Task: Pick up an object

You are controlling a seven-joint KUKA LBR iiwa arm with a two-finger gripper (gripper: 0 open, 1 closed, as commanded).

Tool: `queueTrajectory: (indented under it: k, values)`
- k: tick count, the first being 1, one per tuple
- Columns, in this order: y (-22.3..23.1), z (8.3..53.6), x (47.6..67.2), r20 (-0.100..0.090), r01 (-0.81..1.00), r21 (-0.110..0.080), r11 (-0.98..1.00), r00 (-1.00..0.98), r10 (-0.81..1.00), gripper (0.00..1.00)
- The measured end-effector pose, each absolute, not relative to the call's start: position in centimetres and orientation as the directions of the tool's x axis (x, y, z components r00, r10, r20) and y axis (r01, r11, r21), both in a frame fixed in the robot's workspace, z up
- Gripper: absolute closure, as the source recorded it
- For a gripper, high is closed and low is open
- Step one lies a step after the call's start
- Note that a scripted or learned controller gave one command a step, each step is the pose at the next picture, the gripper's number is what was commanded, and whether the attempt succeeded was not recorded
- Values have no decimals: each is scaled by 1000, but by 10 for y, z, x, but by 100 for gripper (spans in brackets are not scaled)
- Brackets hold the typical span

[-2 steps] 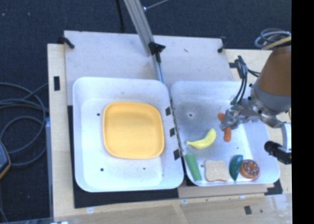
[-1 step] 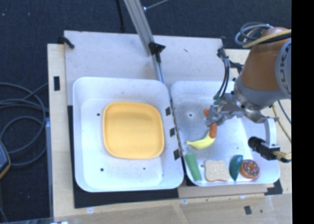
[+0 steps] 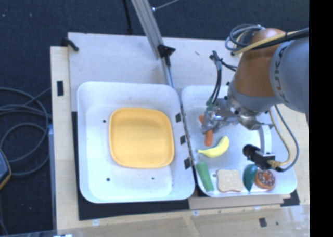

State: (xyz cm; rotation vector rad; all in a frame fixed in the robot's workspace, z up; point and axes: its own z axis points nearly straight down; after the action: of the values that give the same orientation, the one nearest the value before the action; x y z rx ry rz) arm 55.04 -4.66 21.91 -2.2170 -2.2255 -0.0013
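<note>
Your pincer sits low in the right bin, directly above the small orange carrot, but you cannot tell whether it is spread or pressed together. The carrot lies near the bin's left wall with its long axis running roughly up and down the view, its upper end at the pincer. Just beside it the yellow banana lies slantwise, with the green cucumber, toast slice and green pepper along the bin's near edge, while the left bin holds a yellow plate.
</note>
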Motion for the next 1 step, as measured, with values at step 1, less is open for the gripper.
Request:
queueTrajectory:
  k: [1]
  values:
    - [-5, 224, 558, 1, 1000, 1, 3, -3, 1000, 100]
